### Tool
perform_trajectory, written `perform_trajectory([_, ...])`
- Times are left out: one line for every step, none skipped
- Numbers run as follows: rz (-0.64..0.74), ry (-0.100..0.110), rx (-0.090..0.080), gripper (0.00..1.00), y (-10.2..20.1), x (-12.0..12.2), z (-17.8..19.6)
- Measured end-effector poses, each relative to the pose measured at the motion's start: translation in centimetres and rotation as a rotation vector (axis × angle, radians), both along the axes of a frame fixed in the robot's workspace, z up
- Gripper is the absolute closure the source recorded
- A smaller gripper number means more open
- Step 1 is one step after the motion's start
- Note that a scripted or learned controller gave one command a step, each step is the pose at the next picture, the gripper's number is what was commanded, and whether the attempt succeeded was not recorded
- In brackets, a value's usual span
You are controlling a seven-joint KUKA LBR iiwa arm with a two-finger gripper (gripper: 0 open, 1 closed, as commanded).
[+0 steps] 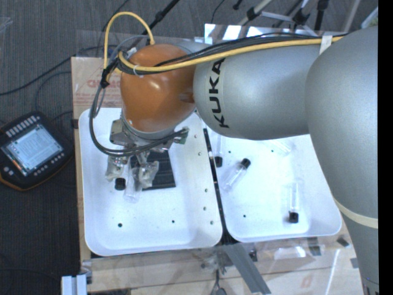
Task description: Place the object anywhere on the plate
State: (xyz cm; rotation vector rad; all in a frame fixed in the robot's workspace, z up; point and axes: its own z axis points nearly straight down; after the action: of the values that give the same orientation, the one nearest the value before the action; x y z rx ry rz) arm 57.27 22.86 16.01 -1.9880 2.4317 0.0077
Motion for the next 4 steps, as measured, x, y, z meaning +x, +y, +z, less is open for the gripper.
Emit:
perform_trajectory([0.096,-0.004,0.003,1.00,-0.3,3.3,10.2])
perform_trajectory([0.197,-0.001,0.001,1.00,-0.4,-5.1,7.8])
perform_trajectory([0.316,-0.004,0.002,1.00,-0.6,-1.6,21.9])
perform_trajectory([0.521,0.000,0.000,1.00,0.5,-8.6,16.3])
